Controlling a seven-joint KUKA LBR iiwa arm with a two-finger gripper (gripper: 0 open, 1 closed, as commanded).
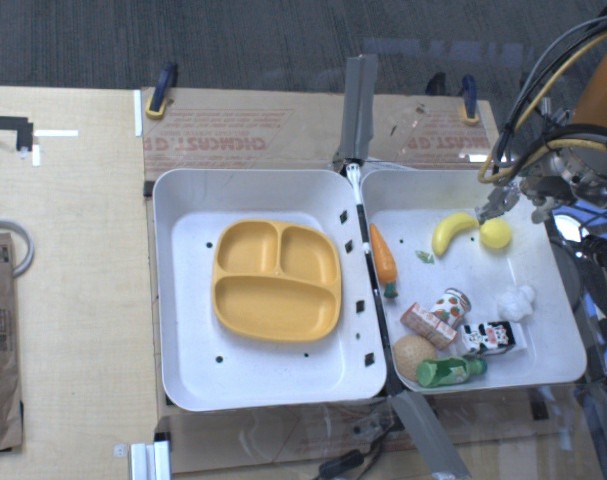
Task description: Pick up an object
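The right bin [543, 363] holds a yellow banana [451, 232], a yellow lemon [496, 234], an orange carrot [383, 256] against its left wall, a small can [449, 306], a pinkish snack packet [425, 325], a black-and-white carton [488, 338], a green bottle [448, 371] over a tan round thing [413, 352], and a white crumpled piece [516, 301]. My gripper [505, 200] hangs at the bin's far right, just above the lemon and the banana's tip. Nothing shows between its fingers.
The left bin [183, 268] holds a yellow divided plate [277, 279]. A grey divider bar [359, 108] stands behind where the bins meet. Cables [553, 68] loop above the wrist at the right. Blue clamps [163, 88] hold the cardboard at the back.
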